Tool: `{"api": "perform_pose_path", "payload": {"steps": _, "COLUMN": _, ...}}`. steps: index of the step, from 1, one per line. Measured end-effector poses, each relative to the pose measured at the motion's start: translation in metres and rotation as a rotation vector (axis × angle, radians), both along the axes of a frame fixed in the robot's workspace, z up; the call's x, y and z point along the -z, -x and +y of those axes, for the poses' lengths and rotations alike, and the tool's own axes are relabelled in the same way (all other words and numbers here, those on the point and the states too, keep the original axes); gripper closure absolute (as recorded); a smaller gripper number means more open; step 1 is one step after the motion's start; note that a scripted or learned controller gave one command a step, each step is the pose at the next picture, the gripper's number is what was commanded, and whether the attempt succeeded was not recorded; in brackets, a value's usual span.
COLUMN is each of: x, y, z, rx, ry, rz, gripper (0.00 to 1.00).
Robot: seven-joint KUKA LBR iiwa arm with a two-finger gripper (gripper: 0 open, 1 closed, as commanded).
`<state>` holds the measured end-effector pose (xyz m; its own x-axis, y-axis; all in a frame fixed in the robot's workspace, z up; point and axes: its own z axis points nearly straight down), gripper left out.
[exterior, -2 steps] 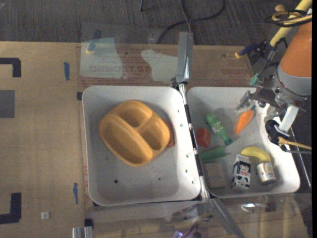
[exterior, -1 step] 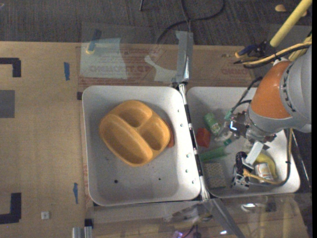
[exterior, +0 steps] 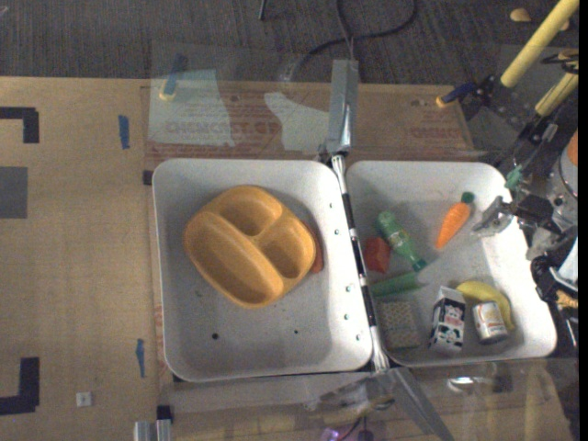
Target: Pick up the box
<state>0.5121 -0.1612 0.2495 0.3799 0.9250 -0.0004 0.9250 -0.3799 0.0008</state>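
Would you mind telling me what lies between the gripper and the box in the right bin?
In the camera view, the banana lies between the gripper and the box; otherwise that stretch is bare bin floor.

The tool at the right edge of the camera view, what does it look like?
The tool is a silvery metal piece with pale, shiny prongs. Behind it sits dark, blackish hardware with a small green spot and dark cabling. Finer markings are too blurred to read.
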Motion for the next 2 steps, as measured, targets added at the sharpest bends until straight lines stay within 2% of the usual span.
{"api": "perform_pose_path", "payload": {"steps": 1, "x": 0.161, "y": -0.024, "z": 0.044, "rx": 0.146, "ry": 0.000, "rz": -0.009, "gripper": 0.00}}
{"api": "perform_pose_path", "payload": {"steps": 2, "x": 0.020, "y": -0.051, "z": 0.025, "rx": -0.175, "ry": 0.000, "rz": -0.001, "gripper": 0.00}}
